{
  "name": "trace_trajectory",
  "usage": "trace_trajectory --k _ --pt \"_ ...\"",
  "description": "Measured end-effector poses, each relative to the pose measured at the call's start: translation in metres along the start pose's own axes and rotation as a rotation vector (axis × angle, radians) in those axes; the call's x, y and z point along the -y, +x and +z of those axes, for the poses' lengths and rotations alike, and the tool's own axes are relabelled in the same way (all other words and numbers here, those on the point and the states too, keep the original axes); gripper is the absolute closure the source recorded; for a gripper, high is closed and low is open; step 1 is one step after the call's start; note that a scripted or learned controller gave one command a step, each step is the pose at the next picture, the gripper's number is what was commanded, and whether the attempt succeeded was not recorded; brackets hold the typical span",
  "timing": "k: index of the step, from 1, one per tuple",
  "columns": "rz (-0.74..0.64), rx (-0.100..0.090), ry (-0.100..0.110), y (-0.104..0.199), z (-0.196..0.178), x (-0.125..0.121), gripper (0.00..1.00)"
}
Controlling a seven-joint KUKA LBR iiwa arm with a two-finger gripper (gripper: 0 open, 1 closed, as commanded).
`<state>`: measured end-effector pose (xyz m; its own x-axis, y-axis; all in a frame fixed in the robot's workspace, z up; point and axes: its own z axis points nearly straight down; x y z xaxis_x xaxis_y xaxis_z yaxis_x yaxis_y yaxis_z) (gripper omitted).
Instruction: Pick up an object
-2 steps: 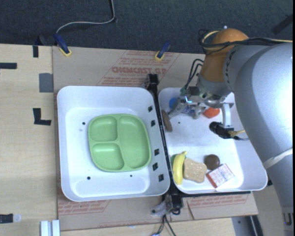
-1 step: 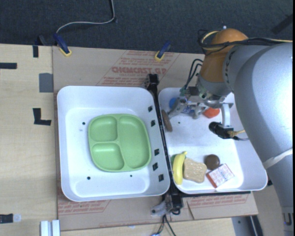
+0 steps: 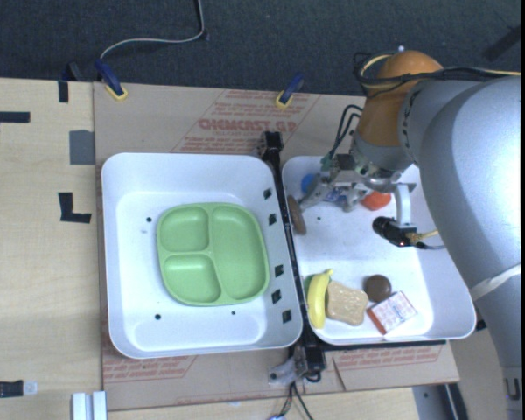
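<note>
My gripper [image 3: 331, 191] is low over the far part of the right bin [image 3: 437, 274], below the orange wrist band. A small blue object [image 3: 310, 183] lies just to its left and an orange object [image 3: 379, 201] just to its right. A small brown piece [image 3: 297, 222] rests by the bin's left wall, close to the gripper's tip. Along the near edge of the same bin lie a yellow banana [image 3: 317, 298], a slice of toast [image 3: 346, 304], a round brown cookie [image 3: 377, 286] and a red-and-white packet [image 3: 392, 311]. Nothing visibly sits in the gripper.
The left bin [image 3: 127, 234] holds a green divided plate [image 3: 213, 254]. A black clamp strip [image 3: 280, 226] runs between the two bins. The large grey arm body [image 3: 481, 173] covers the right bin's far right side.
</note>
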<state>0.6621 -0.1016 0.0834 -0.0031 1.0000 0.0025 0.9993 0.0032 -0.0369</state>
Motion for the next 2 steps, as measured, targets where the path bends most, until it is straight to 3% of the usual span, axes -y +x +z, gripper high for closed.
trace_trajectory --k 2 --pt "0.004 0.006 -0.002 0.0025 0.0002 0.0004 0.00"
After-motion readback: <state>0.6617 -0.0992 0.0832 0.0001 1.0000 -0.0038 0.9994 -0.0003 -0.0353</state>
